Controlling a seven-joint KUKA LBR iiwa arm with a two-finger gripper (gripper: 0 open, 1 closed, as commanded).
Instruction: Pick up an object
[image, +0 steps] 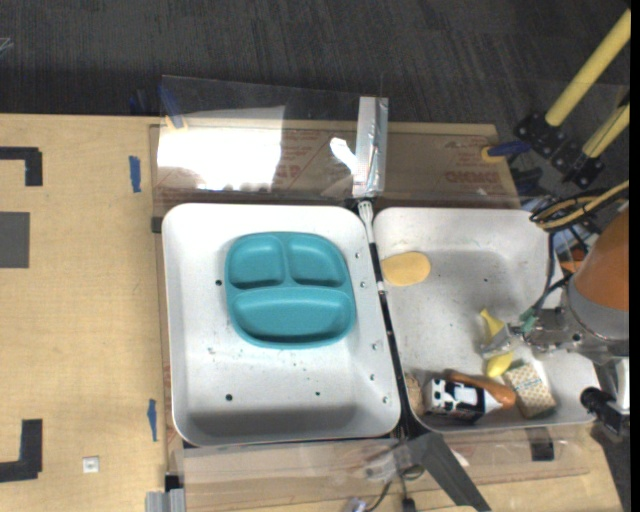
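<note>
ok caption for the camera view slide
Teal divided plate in left bin; arm over right bin holding small toys.

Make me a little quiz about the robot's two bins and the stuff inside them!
1. True or false: the teal divided plate lies in the left bin.
2. Which bin holds the pale yellow oval piece: A left, B right?
3. Fill in: the black-and-white toy lies near the right bin's ____ edge (near or far).

Key: 1 true; 2 B; 3 near.
</note>
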